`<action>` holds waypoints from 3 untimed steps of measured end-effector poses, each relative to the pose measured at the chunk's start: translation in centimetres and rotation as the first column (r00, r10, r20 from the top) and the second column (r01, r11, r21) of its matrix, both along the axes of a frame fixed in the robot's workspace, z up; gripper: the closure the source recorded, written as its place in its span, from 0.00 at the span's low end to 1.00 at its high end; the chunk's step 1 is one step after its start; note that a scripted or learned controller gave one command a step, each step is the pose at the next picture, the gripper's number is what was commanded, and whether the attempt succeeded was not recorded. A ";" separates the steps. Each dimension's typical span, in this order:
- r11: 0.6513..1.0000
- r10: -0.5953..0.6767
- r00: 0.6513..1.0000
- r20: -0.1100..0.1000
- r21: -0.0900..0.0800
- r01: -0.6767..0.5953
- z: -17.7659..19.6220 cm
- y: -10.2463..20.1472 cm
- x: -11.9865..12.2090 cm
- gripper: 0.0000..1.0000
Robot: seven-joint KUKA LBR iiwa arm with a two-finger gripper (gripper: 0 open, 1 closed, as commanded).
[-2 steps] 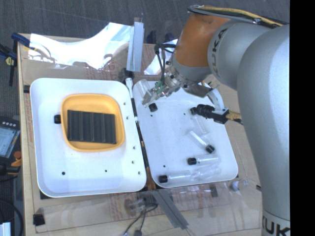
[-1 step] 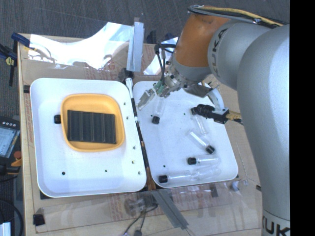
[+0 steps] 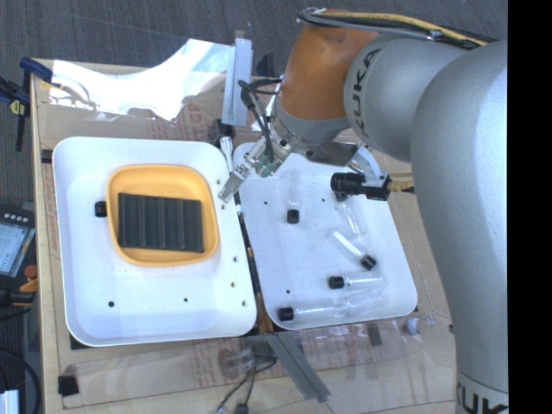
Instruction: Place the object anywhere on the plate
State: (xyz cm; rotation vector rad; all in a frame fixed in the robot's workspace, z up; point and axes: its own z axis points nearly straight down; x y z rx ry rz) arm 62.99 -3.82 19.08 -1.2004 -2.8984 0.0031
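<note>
— Where do we see the gripper (image 3: 256, 160)?

— Over the top of the seam between the two white bins, under the arm's (image 3: 405, 84) orange band. Something pale slants down-left from it towards the left bin's (image 3: 129, 317) rim. Whether the gripper is wide, narrow or holding anything, we cannot tell.

— And the plate (image 3: 159, 179)?

— We find it in the left bin, yellow, with a dark ribbed slab (image 3: 164, 222) lying on it. A small black piece (image 3: 101, 209) sits just beside its left edge.

— Where are the things to be moved?

— We count several clear tubes (image 3: 352, 250) with black caps, all lying in the right bin (image 3: 392, 231), well apart from the plate. One tube (image 3: 319, 311) lies along the near rim, another (image 3: 349, 281) just above it. A loose black cap (image 3: 291, 216) lies nearer the seam.

— Both bins on the counter (image 3: 198, 365)?

— Yes, side by side, touching.
</note>
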 end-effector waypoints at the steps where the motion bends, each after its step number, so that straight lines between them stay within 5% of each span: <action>1: 1.000 -0.030 1.000 0.005 -0.001 0.030 1.6 0.3 0.5 0.00; 2: 0.988 0.153 0.988 0.007 -0.001 -0.153 4.0 2.3 0.3 0.00; 3: 0.984 0.181 0.983 0.007 -0.001 -0.181 5.2 2.4 -0.1 0.00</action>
